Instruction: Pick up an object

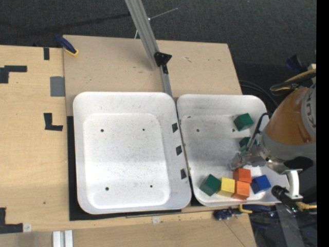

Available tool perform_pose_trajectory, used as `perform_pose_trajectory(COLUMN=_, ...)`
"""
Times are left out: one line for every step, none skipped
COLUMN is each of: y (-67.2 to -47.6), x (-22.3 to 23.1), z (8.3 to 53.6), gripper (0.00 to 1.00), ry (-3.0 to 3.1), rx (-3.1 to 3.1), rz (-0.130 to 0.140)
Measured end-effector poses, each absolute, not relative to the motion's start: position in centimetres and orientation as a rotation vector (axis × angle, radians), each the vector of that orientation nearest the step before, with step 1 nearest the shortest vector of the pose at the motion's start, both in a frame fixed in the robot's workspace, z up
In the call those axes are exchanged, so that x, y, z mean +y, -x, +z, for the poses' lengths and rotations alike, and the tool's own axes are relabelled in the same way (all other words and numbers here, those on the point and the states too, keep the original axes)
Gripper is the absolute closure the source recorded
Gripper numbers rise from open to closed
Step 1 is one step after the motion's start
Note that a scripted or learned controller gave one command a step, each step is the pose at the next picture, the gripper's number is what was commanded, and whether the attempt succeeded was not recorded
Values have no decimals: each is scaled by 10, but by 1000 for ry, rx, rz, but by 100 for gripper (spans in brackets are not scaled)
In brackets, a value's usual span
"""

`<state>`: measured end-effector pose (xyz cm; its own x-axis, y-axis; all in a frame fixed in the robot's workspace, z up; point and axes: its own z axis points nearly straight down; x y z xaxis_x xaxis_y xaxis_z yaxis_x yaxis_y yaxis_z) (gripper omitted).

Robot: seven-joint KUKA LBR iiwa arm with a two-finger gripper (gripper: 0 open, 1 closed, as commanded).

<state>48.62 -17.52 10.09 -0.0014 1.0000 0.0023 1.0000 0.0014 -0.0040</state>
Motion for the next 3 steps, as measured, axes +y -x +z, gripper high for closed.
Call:
perform_pose_trajectory(y=-486, x=-177, z=143, gripper=100, ry=2222, rx=-2224, rz=-1)
perform_pose_trajectory(y=-490, x=-174, z=205, gripper=100, ry=2223, rx=-2228, rz=-4)
perform_pose_trajectory(y=-491, x=-173, z=228, gripper=100, ry=2221, rx=-2224, rz=-1)
